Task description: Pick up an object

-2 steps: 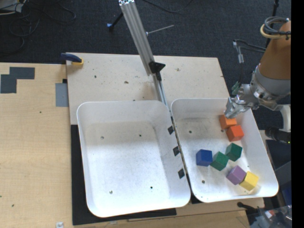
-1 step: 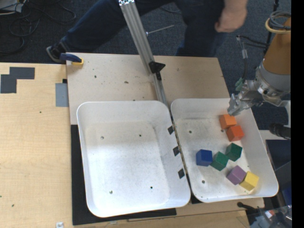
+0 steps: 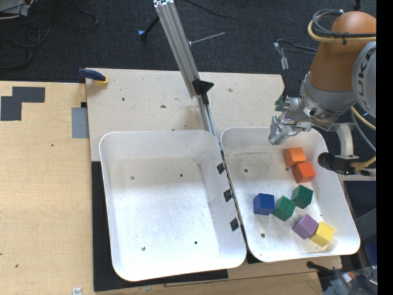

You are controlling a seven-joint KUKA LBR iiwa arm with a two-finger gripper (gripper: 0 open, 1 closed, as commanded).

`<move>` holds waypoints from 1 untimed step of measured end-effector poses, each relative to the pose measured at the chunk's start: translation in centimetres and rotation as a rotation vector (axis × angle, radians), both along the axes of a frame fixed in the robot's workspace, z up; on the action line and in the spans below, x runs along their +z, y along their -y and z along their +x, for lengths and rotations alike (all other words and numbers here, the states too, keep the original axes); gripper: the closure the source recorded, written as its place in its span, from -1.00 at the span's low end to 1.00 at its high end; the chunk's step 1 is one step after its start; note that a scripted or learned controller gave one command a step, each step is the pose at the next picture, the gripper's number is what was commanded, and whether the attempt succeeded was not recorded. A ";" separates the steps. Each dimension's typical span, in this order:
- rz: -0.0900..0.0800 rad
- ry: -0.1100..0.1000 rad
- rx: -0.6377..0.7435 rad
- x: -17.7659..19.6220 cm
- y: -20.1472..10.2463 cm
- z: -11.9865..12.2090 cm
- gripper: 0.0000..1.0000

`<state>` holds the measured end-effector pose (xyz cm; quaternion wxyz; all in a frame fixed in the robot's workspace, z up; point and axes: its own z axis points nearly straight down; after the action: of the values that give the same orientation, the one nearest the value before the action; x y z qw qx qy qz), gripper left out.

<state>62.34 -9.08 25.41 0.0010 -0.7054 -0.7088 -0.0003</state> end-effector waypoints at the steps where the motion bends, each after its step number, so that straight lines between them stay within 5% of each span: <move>1: 0.000 -0.003 -0.001 -1.3 -4.4 0.5 1.00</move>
<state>62.84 -4.65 24.07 0.0022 -0.7059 -0.7084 0.0008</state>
